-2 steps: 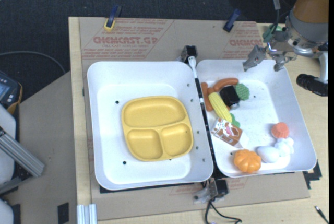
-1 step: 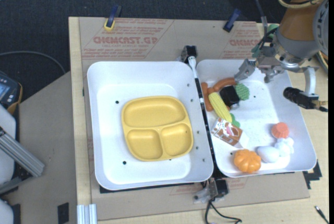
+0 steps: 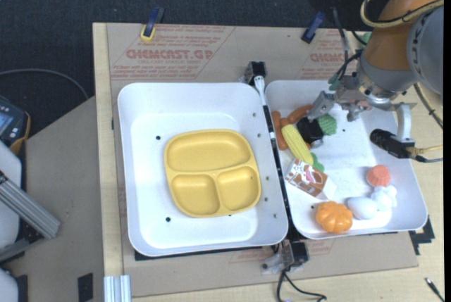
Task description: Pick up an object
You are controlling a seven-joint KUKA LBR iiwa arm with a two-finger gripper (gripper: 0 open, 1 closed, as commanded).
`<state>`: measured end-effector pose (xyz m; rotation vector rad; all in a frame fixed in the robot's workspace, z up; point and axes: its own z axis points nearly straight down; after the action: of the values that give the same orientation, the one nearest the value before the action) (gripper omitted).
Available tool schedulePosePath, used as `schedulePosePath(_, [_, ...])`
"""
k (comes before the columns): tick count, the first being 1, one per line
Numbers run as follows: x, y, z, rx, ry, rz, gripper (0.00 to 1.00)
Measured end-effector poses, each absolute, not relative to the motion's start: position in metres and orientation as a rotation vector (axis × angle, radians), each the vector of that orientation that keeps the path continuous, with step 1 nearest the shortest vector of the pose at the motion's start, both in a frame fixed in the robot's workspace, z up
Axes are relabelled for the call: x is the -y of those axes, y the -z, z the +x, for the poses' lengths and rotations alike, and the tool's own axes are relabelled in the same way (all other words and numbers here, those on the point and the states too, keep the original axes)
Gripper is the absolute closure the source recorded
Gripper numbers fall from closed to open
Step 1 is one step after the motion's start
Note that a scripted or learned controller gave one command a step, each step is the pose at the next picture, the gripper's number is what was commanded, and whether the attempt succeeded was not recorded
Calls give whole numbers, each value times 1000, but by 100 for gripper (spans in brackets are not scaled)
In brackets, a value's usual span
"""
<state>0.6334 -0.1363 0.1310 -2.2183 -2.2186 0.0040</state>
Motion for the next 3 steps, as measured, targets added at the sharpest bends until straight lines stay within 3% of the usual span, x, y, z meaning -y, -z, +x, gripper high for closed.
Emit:
schedulePosePath(1, [136, -105, 639, 2232, 14, -2227, 0])
schedulePosePath(2, [135, -116, 641, 2233, 25, -2230, 100])
schedulePosePath(3, [135, -160, 639, 2226, 4, -2224, 100])
